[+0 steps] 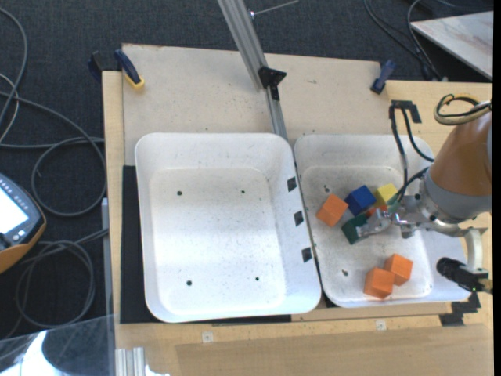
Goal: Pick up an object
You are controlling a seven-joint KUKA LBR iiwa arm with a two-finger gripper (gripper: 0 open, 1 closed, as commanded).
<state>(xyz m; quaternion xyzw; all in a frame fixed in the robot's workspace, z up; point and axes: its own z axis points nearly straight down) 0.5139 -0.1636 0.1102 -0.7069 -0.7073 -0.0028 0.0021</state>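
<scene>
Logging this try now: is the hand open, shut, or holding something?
Hand: cannot be told; it sits low in the right white bin, by the dark green block.

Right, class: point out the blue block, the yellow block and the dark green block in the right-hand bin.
blue block (pixel 361 199), camera view, middle of its top face
yellow block (pixel 387 193), camera view, its top face
dark green block (pixel 354 229), camera view, its visible upper face

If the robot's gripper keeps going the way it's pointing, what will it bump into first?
Probably the dark green block: the gripper points left at it, already very close. Depth is hard to judge here.
</scene>
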